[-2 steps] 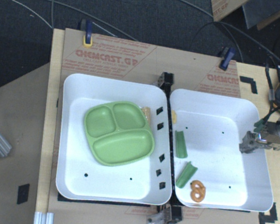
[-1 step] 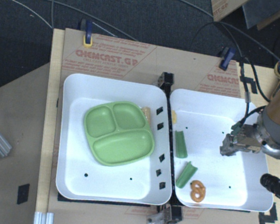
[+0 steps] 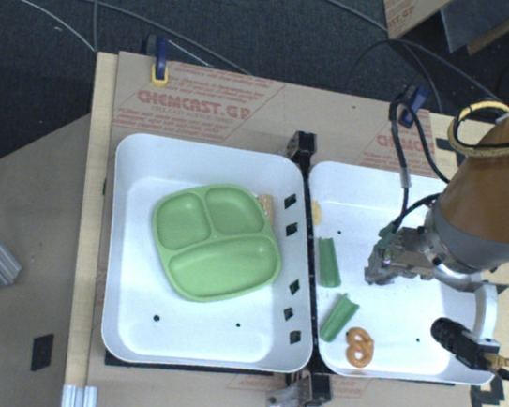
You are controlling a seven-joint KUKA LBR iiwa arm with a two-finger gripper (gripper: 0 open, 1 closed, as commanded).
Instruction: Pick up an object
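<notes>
Arm [image 3: 494, 186]: grey with an orange band, entering from the right edge of the frame. Its gripper [image 3: 387, 265] hangs over the middle of the right bin [image 3: 403, 348], above bare white floor. Whether it is wide or narrow cannot be told from this angle, and nothing is seen held. Left bin [image 3: 137, 228]: fills the centre-left of the frame and carries a green divided plate [image 3: 217, 242], which is broad, shallow and probably awkward to pinch. Likely pick: the upper green stick [image 3: 327, 262], just left of the gripper and close against the bin's left wall. Lower green stick [image 3: 339, 316]: tilted, below the first one and near the same wall. Pretzel [image 3: 358, 346]: at the lower left of the right bin, just beside the lower stick. Hazard, as judged: a closure at the present spot would meet only floor. A reach to the left may strike the wall between the bins or nudge a stick flat against it, and the pretzel could roll or be dragged along. Minor items: a tan piece [image 3: 265, 206] at the plate's upper right edge, a yellow scrap [image 3: 315, 214] at the right bin's upper left, and black tabs [image 3: 291, 229] along the dividing wall.
</notes>
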